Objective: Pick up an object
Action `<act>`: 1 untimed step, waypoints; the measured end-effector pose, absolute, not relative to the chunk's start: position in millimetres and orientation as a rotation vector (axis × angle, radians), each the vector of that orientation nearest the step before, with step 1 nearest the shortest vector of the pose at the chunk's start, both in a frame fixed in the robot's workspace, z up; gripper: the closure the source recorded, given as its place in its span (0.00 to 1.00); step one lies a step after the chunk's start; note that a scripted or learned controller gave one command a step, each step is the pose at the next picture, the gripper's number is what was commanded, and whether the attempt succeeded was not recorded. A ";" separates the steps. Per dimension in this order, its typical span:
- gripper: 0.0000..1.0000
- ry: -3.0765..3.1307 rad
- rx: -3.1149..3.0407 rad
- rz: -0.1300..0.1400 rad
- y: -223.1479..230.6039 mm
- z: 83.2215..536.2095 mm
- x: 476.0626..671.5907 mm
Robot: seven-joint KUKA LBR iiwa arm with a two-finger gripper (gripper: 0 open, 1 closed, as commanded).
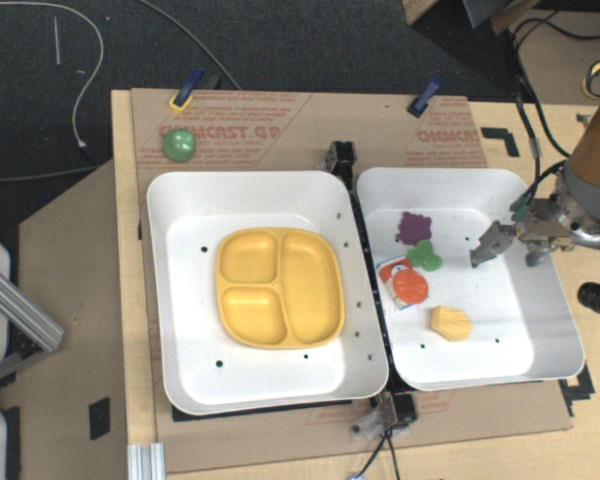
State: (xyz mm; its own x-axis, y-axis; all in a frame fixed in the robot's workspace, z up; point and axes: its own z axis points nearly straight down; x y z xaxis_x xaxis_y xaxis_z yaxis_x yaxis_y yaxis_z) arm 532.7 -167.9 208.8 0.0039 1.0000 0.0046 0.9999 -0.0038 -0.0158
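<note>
In the right bin (540, 338) lie a purple piece (414, 227), a green piece (425, 258), a red-orange round piece (411, 286) on a small white card, and a yellow lumpy piece (450, 322). My gripper (510, 250) hangs over the bin's right half, to the right of the green piece and apart from every object. Its two dark fingers are spread open with nothing between them. The grey arm with its orange band comes in from the right edge.
The left bin (180, 218) holds a yellow divided plate (280, 286). A green ball (179, 145) rests on the cardboard behind the left bin. Two blue clamps (188, 88) (425, 96) grip the board's far edge. Cables run along the right.
</note>
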 end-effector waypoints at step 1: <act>0.00 -2.220 -2.220 0.000 -167.4 216.3 535.7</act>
State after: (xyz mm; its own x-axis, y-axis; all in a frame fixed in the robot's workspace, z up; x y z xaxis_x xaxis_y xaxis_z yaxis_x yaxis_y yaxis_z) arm 535.7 -167.4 216.3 -0.0003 1.0000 0.0016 1.0000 0.0003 -0.0017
